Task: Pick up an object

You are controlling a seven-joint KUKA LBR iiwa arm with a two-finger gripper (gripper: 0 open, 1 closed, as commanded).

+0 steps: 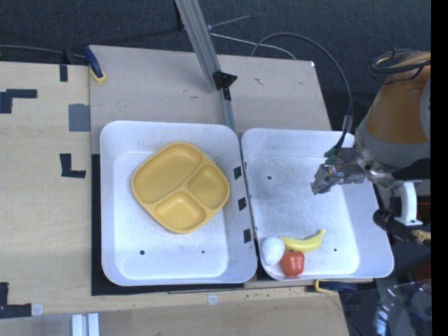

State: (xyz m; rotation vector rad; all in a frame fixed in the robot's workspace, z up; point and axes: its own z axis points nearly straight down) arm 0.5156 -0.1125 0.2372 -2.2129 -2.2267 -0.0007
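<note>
Nearest the camera, in the bottom-left corner of the right bin [364, 208], three small things sit bunched together: a white egg-shaped ball [272, 248], a red pepper-like toy [293, 262] just below and right of it, and a yellow banana [304, 241] curving above both. The ball touches the bin's left wall, the red toy touches the ball, and the banana's lower end rests against them.

Higher in that same bin, the gripper [327, 178] hangs over bare white floor near the right wall, well apart from the three toys. It is small and blurred from this angle, so whether its jaws are spread or pressed together cannot be told; nothing shows between them. Behind it the arm's orange band [399, 117] and grey wrist come in from the right.

In the left bin [115, 201] lies a yellow divided plate [180, 186] with three compartments, turned at a slant, lying in the upper half of the bin. A grey metal pole [199, 33] runs from the top down to the seam between the bins
</note>
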